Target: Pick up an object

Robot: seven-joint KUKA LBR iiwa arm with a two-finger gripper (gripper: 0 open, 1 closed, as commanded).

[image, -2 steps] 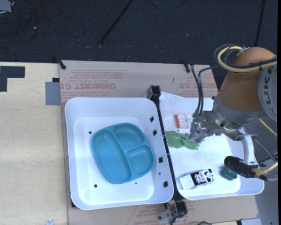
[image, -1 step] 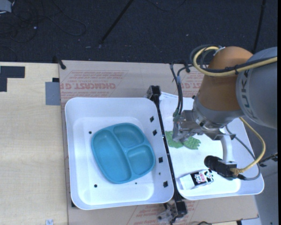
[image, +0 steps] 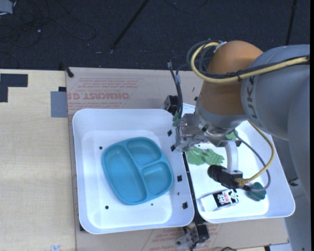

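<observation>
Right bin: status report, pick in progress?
Gripper down at the right bin's left edge. Green leafy piece lies right beside it. Small box and teal piece nearer the front; blue plate in the left bin.

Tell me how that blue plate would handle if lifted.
The blue plate looks like moulded plastic: probably stiff and light. Lying flat in the left bin, it shouldn't roll, though its low rim may resist pinching.
</observation>
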